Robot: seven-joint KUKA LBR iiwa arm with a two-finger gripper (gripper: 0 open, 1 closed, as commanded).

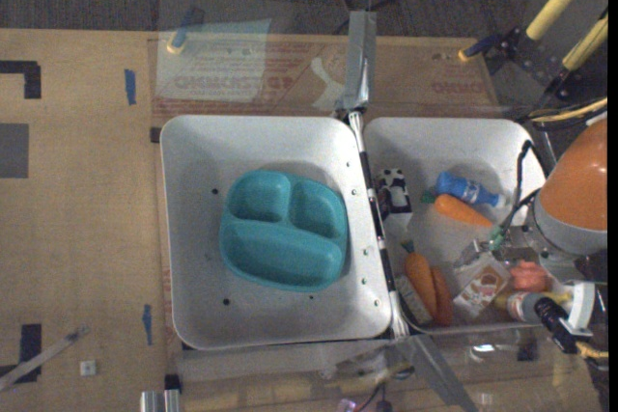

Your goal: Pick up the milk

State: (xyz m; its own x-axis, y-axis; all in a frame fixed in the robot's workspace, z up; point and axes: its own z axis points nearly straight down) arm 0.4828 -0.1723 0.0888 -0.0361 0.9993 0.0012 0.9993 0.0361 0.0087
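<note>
The shallow white left bin (193, 207) lies open all around its teal three-compartment plastic plate (284, 229), while the white right bin (425, 135) is crowded along its lower half, its upper part bare.

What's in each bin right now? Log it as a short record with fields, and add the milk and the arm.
left bin: teal divided plate
right bin: milk, blue bottle, carrot, hot dog, packet, pink item
milk: black-and-white carton against the bin's left wall
arm: over the right bin's right edge, apart from the milk
gripper: hidden under the arm
task state: milk not yet picked up
</note>
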